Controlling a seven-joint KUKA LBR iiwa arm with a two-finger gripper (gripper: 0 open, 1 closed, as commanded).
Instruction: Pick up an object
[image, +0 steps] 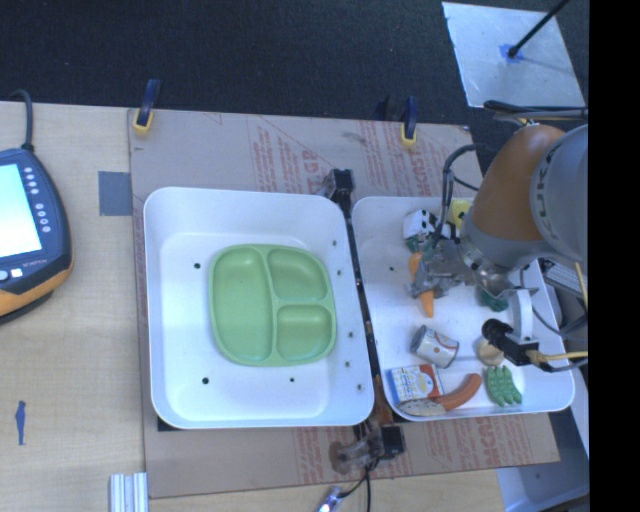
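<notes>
Camera view: the gripper is lowered into the right bin, over a small orange piece that lies just under its tip. Whether that piece is gripped, or how the fingers stand, cannot be told. A small can is seen just below, with a printed packet, a sausage and a green toy near the front wall. A green divided plate is set in the left bin.

arm: hides right bin's far corner | tablet: cut by left edge
</notes>
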